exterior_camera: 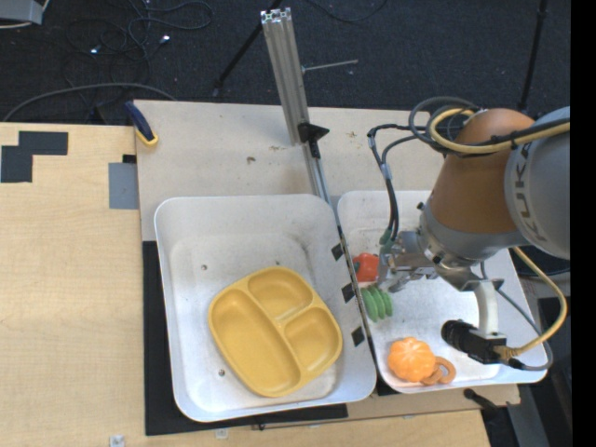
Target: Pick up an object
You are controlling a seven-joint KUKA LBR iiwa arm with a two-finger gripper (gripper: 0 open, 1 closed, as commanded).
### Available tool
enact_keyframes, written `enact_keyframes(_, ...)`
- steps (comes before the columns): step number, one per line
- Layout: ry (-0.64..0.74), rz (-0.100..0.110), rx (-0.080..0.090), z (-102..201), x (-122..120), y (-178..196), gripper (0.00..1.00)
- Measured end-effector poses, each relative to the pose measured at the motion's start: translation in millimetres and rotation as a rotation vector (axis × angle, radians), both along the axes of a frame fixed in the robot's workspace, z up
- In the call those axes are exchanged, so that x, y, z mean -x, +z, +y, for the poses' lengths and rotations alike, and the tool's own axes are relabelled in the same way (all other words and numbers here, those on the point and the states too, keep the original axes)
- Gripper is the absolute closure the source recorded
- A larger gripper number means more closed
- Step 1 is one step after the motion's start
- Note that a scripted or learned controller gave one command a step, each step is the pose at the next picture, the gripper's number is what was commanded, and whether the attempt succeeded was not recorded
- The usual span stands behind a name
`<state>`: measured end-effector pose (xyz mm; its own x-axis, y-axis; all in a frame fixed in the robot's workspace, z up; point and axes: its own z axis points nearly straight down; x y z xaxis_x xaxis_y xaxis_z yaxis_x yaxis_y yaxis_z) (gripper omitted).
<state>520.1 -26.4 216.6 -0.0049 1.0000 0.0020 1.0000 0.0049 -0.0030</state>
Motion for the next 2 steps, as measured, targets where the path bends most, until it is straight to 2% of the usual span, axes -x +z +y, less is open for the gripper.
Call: enact_keyframes(2, -0.001, -0.002, 0.002, 102, -45, 6, 1.00)
